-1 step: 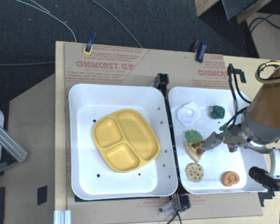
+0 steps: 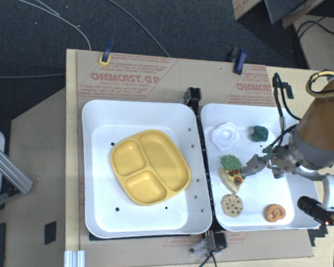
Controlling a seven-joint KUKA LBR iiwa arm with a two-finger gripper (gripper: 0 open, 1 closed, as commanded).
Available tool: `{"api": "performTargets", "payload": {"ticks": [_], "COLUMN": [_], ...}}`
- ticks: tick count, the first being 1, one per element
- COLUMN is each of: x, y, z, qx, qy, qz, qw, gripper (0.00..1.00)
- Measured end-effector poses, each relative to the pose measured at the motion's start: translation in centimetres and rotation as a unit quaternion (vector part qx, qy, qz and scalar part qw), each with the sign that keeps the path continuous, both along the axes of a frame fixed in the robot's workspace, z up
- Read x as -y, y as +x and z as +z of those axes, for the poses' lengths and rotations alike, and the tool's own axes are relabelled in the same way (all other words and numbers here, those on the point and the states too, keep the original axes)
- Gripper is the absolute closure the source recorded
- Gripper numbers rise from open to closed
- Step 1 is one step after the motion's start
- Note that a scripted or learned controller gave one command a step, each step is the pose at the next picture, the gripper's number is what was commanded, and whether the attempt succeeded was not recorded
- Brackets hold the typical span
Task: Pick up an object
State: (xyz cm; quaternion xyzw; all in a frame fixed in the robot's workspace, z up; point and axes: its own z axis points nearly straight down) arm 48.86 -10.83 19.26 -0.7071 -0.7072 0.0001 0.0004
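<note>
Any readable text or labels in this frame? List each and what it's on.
"CHEMCAST GP", red print on the brown protective paper of the bench board, above the left bin.
The same red print repeats above the right bin, partly cut off; the smaller lines under both are too blurred to read.

Grey arm (image 2: 305, 151), orange band, black cables, slim dark-tipped tool (image 2: 253, 165)

Robotics lab; clamped bench board (image 2: 159, 74), loose cables (image 2: 61, 13), robot arm (image 2: 318, 127)
</note>
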Motion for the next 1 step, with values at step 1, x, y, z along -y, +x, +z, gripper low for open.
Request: {"api": "performTargets", "payload": {"ticks": [1], "x": [0.63], "y": [-0.43], "z": [-4.59], "qx": [-0.003], "qy": [0.0009], "qz": [-0.001], "qw": [1.0000], "gripper": [0.00]}}
